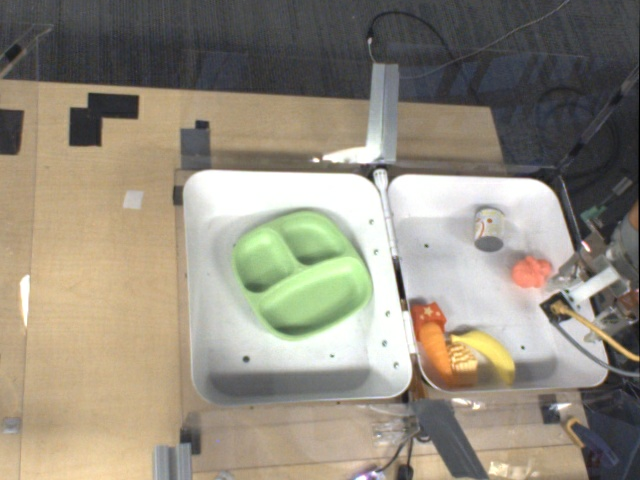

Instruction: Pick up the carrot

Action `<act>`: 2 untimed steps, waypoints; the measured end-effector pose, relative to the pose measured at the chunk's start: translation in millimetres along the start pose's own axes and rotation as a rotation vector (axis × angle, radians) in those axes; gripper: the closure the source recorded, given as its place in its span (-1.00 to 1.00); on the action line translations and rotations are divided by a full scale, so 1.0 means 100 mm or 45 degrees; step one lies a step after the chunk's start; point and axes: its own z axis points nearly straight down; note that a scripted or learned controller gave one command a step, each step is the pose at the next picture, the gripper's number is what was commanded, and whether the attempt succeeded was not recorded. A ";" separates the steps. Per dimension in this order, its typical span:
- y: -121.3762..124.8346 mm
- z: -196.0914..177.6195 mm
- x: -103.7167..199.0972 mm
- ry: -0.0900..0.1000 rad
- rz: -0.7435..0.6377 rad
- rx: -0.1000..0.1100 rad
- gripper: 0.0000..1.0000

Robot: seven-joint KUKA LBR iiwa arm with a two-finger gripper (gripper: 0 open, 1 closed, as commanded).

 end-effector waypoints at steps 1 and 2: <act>0.00 -0.31 0.00 0.000 0.296 0.000 -1.00; 0.00 -0.46 0.00 -0.001 0.295 0.000 -1.00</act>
